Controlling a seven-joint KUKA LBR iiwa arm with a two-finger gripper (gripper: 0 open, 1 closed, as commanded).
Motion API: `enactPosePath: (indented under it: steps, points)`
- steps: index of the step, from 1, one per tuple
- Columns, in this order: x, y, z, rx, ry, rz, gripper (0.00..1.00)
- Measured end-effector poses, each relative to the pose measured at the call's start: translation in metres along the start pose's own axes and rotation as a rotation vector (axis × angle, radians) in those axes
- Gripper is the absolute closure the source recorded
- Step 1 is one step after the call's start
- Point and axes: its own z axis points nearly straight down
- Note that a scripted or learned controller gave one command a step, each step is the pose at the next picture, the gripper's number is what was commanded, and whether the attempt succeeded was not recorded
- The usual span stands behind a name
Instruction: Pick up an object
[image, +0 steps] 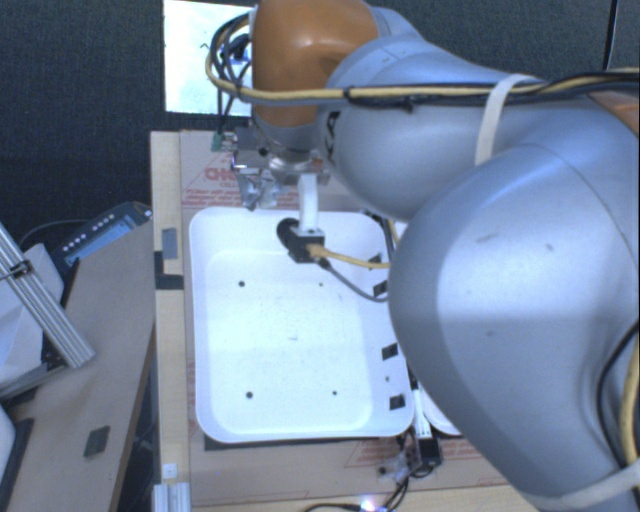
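Camera view: the gripper is being held at the far rim of the left white bin; its finger state cannot be told. No graspable object is being seen, so an empty grasp is being risked.

White bin on brown cardboard sheet, dark specks on its floor (four visible). Aluminium extrusion bar at left, tilted. Blue-grey handheld device beside it.
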Motion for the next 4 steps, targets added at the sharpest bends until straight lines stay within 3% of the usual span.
enactPosePath:
  steps: [1,2,4]
  points:
    - [-0.024,-0.037,0.002,0.017,-0.009,0.011,1.00]
    - [-0.020,-0.014,0.012,0.014,-0.008,0.006,1.00]
    - [-0.071,-0.095,0.018,0.020,-0.010,0.010,1.00]
